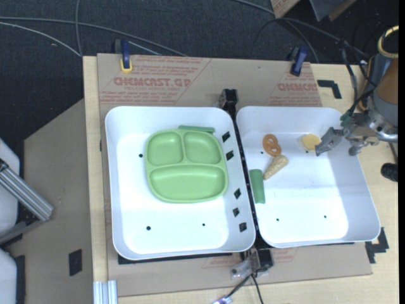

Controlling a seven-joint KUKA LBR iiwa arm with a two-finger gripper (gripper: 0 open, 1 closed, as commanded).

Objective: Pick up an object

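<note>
The right bin (329, 233) holds a brown pretzel (271, 145), a tan cone-shaped piece (276, 166), a small yellow piece (309, 141) and a green stick (256, 186) lying along its left wall. My gripper (336, 147) hangs over the bin's upper right part, just right of the yellow piece. It stands open, and nothing shows between its fingers. A green divided plate (186, 166) lies in the left bin (126, 220).
The two bins meet at a dividing rim with black clips (235, 189). Blue clamps (126, 55) (298, 61) hold the cardboard sheet at the back. The arm's grey body (385, 87) rises at the right edge. Cables trail across the dark floor behind.
</note>
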